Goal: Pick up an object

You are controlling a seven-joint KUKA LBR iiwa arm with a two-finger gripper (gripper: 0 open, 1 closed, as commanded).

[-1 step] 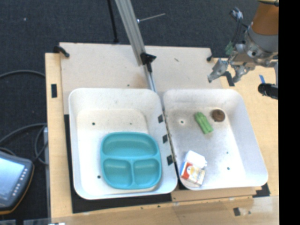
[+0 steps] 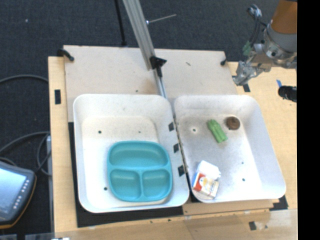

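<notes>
Nearest the lens, at the lower left corner, a grey handheld screen unit (image 2: 14, 192) with an orange rim is lying on the dark carpet, its cable trailing up past the wooden tabletop (image 2: 56, 149). Moving right, the left white bin (image 2: 90, 109) is carrying a teal divided plate (image 2: 140, 171) with three compartments, sitting toward the bin's near right corner. An aluminium rail (image 2: 140, 26) is slanting down from the top of the view and ending at the seam where the two bins are meeting.

In the right white bin (image 2: 260, 149), three things are resting apart from one another: a small red-and-white packet (image 2: 206, 181) against the near rim, its printing too small to read; a green cylindrical piece (image 2: 217, 131) lying tilted near the middle; and a small brown round object (image 2: 232, 122) just beside it toward the far wall. None of them is being touched.

At the far right, the arm's orange band (image 2: 286, 14) is showing above the grey wrist, and the gripper (image 2: 244, 76) is hovering over the tabletop beyond the right bin's far corner, well apart from the objects. Whether its fingers are apart or together cannot be told from this angle; nothing is visible between them.
</notes>
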